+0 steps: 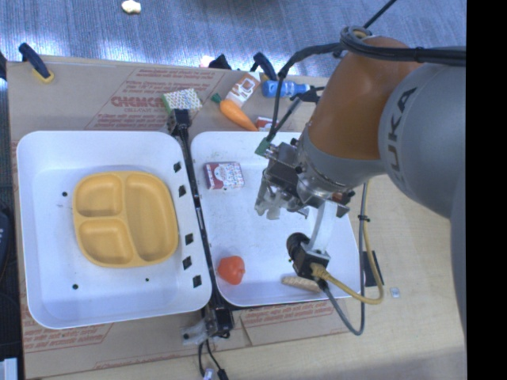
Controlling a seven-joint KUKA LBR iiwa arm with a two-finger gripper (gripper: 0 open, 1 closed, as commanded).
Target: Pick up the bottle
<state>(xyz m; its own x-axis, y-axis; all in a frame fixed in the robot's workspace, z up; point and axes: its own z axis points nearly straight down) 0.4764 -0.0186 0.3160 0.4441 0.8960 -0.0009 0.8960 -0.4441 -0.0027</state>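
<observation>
Camera view leaves the end effector (271, 204) grip unclear, arm (380, 125) hiding bin (238, 295).

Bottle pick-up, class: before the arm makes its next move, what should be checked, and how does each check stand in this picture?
1. Bottle found: ok. What looks like the bottle lies on the cardboard beyond the right bin, outside both bins.
2. Gripper above the bottle: not ok. The gripper hangs over the middle of the right bin, well apart from the bottle.
3. Bottle in hand: not ok. It lies on the cardboard.
4. Room around the bottle: not ok. A carrot lies right beside it.
5. Whether bottle and carrot touch: cannot tell.
</observation>
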